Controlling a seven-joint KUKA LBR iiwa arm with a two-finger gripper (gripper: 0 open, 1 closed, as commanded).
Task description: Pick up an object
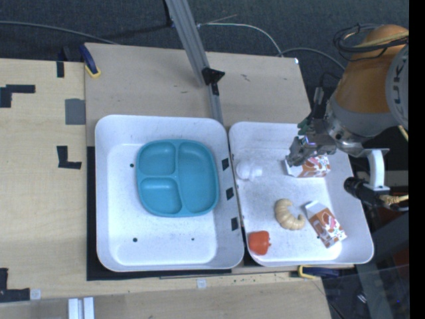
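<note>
Overhead, gripper point(304, 153) above small packet point(312, 167), label unreadable.

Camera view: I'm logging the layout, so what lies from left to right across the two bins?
Blue divided plate → small white object → red object → croissant → orange-and-white carton. The end effector hangs over a packet at the right bin's far side.
</note>
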